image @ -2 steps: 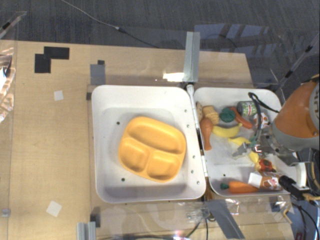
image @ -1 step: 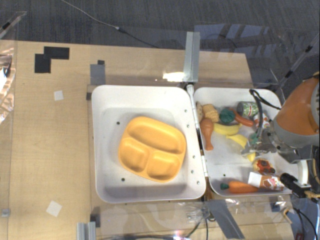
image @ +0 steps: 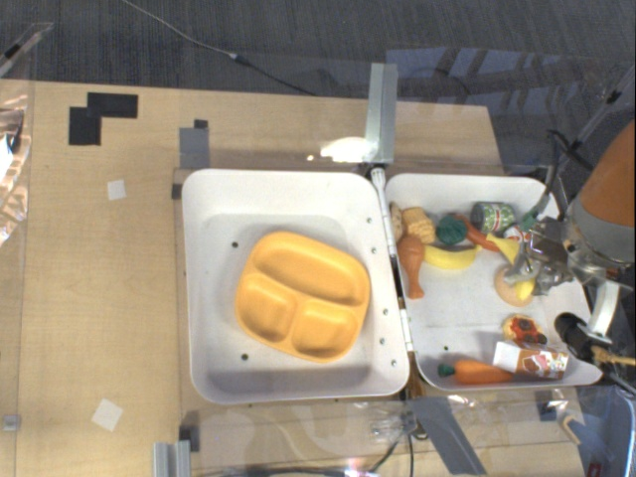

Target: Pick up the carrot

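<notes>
The carrot (image: 482,372), orange with a small green top at its left end, lies flat along the front wall of the right bin (image: 467,311). My gripper (image: 537,264) hangs over the right side of that bin, well behind the carrot and slightly to its right. It sits just above a round tan piece (image: 513,289). Nothing shows in its grasp.
A white packet with a red label (image: 532,362) touches the carrot's right end, and a small round red-topped item (image: 522,328) lies behind it. A drumstick (image: 410,263), banana (image: 452,257), green item (image: 452,229) and can (image: 494,215) crowd the back. The left bin holds a yellow compartment tray (image: 301,294).
</notes>
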Available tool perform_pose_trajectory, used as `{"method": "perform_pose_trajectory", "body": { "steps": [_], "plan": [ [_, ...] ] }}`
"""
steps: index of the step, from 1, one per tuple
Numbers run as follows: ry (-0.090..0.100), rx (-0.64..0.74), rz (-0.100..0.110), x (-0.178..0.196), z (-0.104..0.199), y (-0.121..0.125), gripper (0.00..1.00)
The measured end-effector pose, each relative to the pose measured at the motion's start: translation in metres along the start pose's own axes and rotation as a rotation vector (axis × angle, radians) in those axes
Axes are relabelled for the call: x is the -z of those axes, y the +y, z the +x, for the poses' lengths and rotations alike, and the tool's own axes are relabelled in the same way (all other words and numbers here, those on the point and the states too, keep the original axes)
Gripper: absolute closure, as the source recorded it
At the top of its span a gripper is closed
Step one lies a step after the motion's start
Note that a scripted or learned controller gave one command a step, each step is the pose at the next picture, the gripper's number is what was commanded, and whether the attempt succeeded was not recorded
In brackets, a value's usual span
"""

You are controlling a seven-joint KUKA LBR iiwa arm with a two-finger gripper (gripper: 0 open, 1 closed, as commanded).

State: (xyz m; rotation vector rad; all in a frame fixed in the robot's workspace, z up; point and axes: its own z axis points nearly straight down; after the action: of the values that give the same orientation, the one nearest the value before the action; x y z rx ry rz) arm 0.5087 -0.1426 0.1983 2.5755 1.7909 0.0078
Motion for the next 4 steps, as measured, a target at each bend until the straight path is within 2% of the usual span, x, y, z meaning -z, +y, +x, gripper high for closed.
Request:
{"method": "perform_pose_trajectory", "body": {
  "steps": [1,2,3,4],
  "plan": [
    [-0.002,-0.179,0.009,-0.057,0.030,-0.035,1.00],
    [-0.001,-0.382,0.000,0.054,0.009,-0.024,1.00],
    [-0.005,-0.546,0.010,-0.017,0.062,0.007,1.00],
    [-0.004,-0.763,0.007,-0.015,0.141,-0.014,1.00]
  ]
}}
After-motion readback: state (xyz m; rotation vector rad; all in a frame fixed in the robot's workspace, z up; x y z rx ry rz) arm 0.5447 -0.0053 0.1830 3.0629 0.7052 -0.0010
